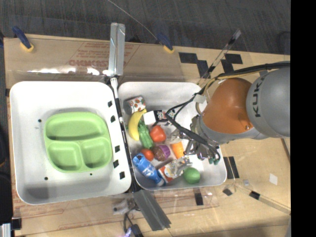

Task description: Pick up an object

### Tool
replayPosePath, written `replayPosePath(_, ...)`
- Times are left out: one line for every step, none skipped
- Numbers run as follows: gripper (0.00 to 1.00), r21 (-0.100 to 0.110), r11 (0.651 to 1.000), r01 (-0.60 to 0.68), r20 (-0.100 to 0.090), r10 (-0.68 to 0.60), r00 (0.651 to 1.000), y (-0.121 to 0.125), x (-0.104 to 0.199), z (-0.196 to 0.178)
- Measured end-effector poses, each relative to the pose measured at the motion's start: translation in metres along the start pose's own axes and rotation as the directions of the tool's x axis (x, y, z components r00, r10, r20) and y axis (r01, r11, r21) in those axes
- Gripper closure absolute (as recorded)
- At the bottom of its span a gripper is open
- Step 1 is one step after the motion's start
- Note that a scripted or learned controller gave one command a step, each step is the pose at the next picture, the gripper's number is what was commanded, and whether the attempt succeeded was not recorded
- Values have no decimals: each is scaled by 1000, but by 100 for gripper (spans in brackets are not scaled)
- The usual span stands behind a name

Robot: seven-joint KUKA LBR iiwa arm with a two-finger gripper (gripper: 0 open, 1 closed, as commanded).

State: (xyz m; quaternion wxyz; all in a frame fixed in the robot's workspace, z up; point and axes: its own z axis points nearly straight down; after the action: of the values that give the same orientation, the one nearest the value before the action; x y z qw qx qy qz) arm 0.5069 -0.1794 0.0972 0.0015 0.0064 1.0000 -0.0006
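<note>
Arm (pixel 256 107) in from right, wrist over right bin (pixel 163 89). Gripper (pixel 183 153) down in the pile beside orange item (pixel 176 147); open or clenched: can't tell, nothing visibly grasped. Pile in right bin: banana (pixel 134 124), green pepper (pixel 145 136), red tomato (pixel 157 134), blue bottle (pixel 147 169), lime (pixel 192 175). Green divided plate (pixel 76 141) in left bin (pixel 29 102).

The right bin (pixel 148 90) holds a heap of toy food: a yellow banana (pixel 135 123) along its left wall, a green pepper (pixel 145 136), a red tomato (pixel 158 134), a blue bottle (pixel 147 169) lying near the front, and a green lime (pixel 192 176) at the front right.
</note>
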Motion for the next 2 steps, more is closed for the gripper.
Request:
replayPosePath(0,1,1000,5,12,-5,1000,69,26,0)
replayPosePath(0,2,990,-144,6,144,990,77,19,0)
